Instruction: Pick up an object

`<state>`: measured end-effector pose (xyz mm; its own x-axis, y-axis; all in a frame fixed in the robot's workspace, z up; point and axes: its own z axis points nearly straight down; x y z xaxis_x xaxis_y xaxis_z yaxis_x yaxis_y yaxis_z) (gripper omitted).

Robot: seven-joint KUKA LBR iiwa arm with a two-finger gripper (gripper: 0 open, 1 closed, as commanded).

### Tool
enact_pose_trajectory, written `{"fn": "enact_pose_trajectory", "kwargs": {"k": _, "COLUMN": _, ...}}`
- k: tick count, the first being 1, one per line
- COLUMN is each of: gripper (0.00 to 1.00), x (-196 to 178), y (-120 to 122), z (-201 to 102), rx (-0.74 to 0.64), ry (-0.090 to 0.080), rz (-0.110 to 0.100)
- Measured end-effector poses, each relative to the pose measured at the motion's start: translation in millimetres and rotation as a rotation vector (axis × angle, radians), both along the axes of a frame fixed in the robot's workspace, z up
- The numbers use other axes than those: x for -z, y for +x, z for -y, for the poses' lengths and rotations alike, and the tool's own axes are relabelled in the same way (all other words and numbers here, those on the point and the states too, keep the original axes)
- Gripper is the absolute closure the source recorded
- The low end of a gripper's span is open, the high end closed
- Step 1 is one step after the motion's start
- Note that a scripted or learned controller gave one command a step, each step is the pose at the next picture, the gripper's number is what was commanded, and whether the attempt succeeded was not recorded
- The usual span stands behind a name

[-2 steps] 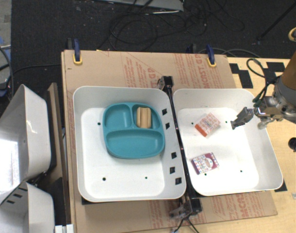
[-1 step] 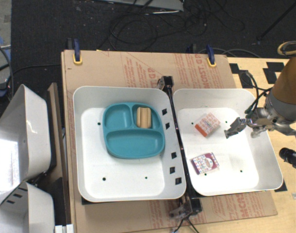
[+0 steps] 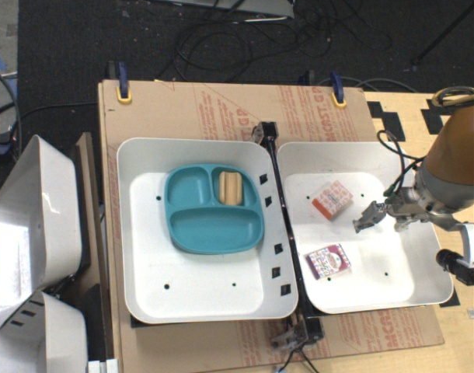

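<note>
Two candidate objects are located in the right bin (image 3: 423, 286): an orange-and-white packet (image 3: 332, 200) toward eleven o'clock of the bin floor, and a purple-and-white packet (image 3: 328, 261) toward seven o'clock, well apart from each other. The gripper (image 3: 367, 220) is positioned over the same bin, between the two packets and nearer the orange one, at about four o'clock from it; nothing is seen between its fingers, and whether they are spread or closed cannot be told. Both packets are judged to be light, flat and probably glossy, so slippage is to be expected. Hold should be taken across the short sides. In the left bin (image 3: 136, 286), a teal divided tray (image 3: 214, 231) carries a tan block (image 3: 231, 188) in its one o'clock compartment.
</note>
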<state>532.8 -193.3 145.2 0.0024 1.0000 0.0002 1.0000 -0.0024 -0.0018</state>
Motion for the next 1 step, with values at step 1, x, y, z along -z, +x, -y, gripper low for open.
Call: {"fn": "enact_pose_trajectory", "kwargs": {"k": 1, "gripper": 1.0, "x": -11.6, "y": 0.5, "z": -0.5, "rx": 0.0, "ry": -0.001, "rz": 0.002}}
